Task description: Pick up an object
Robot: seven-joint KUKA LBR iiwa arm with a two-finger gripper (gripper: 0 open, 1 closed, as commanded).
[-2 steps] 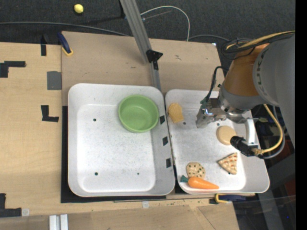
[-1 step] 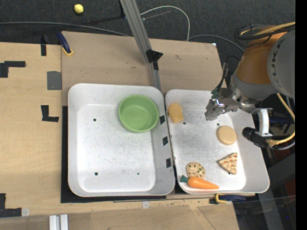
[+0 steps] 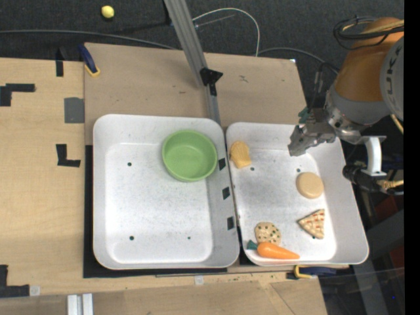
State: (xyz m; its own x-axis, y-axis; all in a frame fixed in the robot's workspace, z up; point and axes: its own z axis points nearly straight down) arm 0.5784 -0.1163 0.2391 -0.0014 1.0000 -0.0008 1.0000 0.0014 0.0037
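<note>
Hovering above the right white bin, the end effector, whose state I cannot tell, nears a round beige bun-like toy, probably light, smooth; grip across its sides.

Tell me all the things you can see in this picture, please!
bowl: one, green, top of the left bin
left bin: one, white, left half of the bench
right bin: one, white, beside the left bin
yellow toy food: one, yellow, top left corner of the right bin
round bun: one, pale tan, right side of the right bin
pizza slice: one, tan with red spots, below the bun
cookie: one, tan with dark dots, bottom of the right bin
carrot: one, orange, bottom edge of the right bin
small ball: one, yellow, on the dark floor at top left
gripper: one, grey, above the right bin's top right area
</note>
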